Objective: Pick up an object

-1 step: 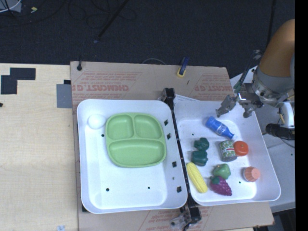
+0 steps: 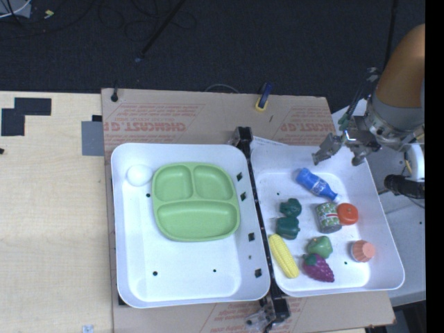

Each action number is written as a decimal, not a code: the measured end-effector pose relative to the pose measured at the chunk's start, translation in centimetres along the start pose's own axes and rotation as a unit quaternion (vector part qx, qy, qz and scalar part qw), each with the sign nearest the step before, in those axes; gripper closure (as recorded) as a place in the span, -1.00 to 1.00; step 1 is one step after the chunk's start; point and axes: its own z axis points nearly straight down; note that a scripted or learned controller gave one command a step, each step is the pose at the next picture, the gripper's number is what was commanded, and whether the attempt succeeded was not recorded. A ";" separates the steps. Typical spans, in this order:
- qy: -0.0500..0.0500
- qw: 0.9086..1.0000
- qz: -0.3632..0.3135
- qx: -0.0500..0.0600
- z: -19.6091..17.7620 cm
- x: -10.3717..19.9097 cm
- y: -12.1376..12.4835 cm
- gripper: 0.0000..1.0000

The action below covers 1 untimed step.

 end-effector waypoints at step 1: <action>0.001 1.000 -0.001 0.003 6.2 0.6 -0.6 -1.00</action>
